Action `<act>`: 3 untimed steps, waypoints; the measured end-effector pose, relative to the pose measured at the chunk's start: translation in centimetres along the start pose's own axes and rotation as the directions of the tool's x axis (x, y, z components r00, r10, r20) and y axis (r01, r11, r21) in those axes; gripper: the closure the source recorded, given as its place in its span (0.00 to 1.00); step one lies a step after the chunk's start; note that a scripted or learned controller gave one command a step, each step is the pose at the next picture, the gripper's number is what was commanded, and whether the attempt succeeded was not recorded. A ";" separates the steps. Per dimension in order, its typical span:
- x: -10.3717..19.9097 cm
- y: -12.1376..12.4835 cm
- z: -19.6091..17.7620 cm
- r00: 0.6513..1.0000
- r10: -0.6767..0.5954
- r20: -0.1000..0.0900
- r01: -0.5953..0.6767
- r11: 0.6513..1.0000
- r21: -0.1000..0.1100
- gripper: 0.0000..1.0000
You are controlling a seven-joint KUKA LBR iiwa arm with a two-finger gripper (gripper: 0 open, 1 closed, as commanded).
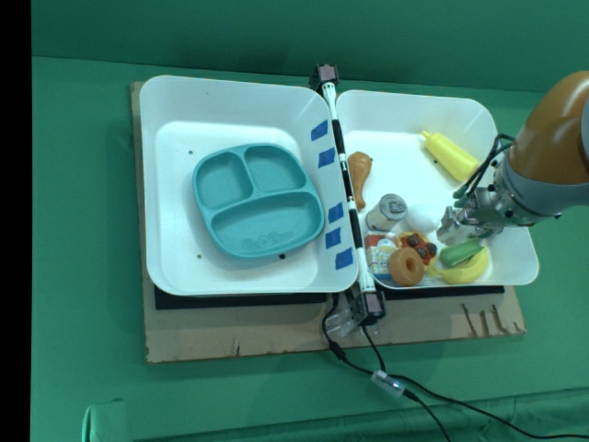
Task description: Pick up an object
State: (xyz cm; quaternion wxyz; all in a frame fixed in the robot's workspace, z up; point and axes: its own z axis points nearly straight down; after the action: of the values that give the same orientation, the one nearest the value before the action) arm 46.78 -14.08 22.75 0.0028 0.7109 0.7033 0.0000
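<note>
Right bin: gripper above banana, donut and can nearby.

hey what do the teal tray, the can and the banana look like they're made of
Tray: likely moulded plastic or silicone, matte, uniform teal with rounded compartment walls. Can: looks like metal, with a silvery top and a printed label; too small to be sure. Banana: probably toy plastic, an even yellow with a smooth, slightly glossy surface.
</note>
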 end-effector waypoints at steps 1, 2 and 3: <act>4.0 4.4 3.9 1.000 -0.001 0.005 0.001 1.000 -0.016 1.00; -1.5 0.8 3.9 1.000 -0.001 0.004 0.001 1.000 -0.021 1.00; -1.5 0.8 4.0 1.000 -0.001 0.005 0.001 1.000 -0.020 0.00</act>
State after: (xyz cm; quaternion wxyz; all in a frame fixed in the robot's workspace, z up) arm 47.56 -15.60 18.78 0.0117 0.7105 0.7036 0.0056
